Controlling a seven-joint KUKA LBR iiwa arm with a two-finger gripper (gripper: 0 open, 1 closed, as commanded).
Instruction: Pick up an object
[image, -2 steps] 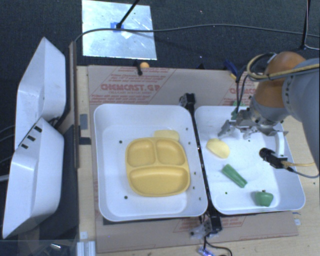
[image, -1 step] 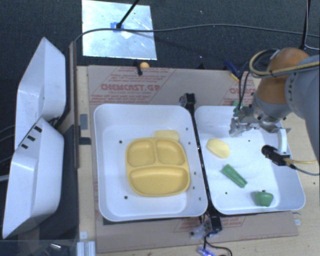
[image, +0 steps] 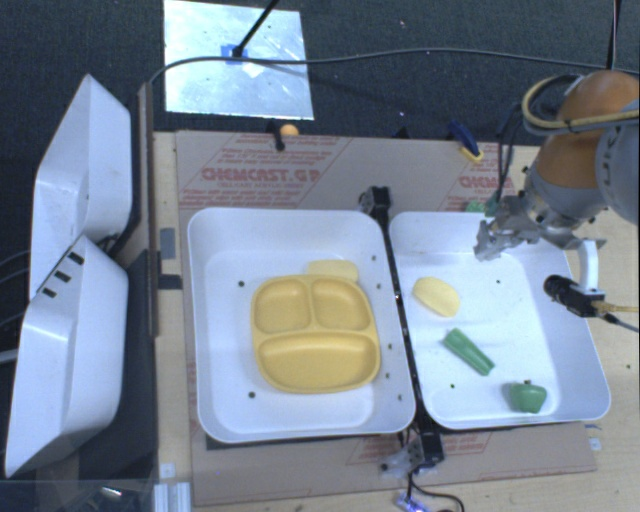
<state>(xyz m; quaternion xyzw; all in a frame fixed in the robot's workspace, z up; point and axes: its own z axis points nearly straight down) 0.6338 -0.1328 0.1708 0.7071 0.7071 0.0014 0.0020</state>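
Pale yellow rounded piece (image: 436, 296), smooth, perhaps plastic, near green cylinder (image: 468, 352).

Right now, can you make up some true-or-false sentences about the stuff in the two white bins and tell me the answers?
1. The yellow divided plate lies in the left bin. True.
2. The green cylinder lies on the plate. False: it lies in the right bin.
3. The gripper hangs over the right bin's far end. True.
4. The pale yellow piece is between the gripper's fingers. False: it lies loose on the bin floor.
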